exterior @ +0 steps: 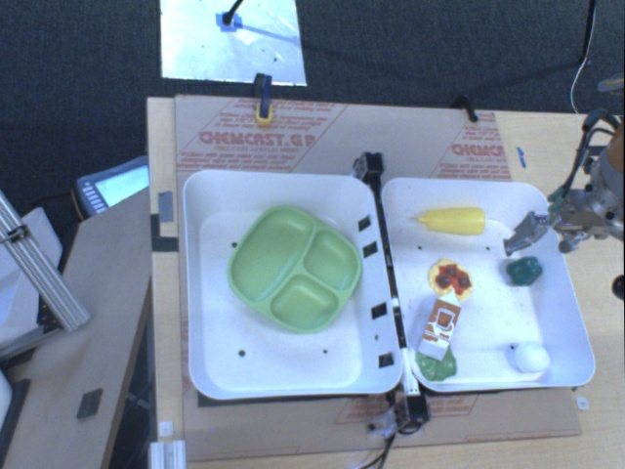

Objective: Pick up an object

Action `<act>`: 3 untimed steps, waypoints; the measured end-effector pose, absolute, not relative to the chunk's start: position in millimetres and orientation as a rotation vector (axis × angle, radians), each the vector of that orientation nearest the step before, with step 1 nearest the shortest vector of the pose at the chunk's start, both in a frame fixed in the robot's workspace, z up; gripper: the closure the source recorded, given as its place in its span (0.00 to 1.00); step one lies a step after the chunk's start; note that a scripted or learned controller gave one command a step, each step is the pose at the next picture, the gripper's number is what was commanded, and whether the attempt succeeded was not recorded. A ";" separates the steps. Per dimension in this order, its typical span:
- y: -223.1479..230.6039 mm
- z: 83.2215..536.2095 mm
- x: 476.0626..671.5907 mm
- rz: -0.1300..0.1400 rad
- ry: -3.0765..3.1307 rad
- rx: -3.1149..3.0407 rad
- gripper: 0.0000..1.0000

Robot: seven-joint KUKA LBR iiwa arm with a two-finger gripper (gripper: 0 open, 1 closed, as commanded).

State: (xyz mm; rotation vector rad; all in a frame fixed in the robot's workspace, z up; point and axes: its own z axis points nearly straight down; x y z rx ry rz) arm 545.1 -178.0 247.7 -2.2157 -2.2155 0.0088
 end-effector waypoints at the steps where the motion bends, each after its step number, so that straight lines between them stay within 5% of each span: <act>1: -177.4 253.7 547.5 -0.001 -2.226 -2.219 0.00; 3: -181.0 149.9 552.5 0.002 -2.221 -2.218 0.00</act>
